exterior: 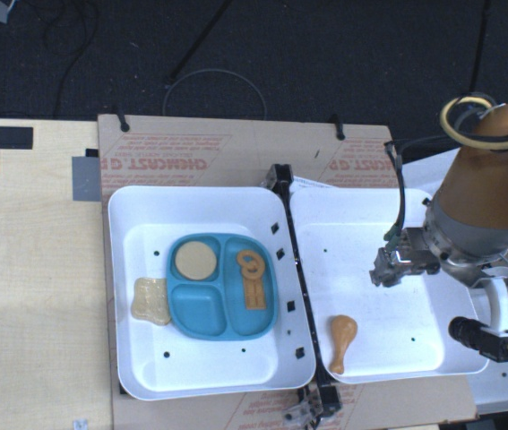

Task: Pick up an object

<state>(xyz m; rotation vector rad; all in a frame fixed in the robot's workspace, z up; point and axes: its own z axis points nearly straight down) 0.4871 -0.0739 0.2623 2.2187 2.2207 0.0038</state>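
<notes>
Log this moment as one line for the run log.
gripper: over right bin, nothing held | drumstick: right bin, front left | blue tray: left bin

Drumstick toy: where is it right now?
The drumstick toy lies in the right bin, near its front-left corner beside the divider, below and left of the claw.

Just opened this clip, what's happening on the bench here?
A grey robot arm reaches in from the right, its gripper over the right bin, with nothing visibly held. A toy drumstick lies near that bin's front edge, apart from the gripper. In the left bin sits a blue divided tray holding a round tan piece and a pretzel-like item; a pale piece lies beside its left edge.
</notes>
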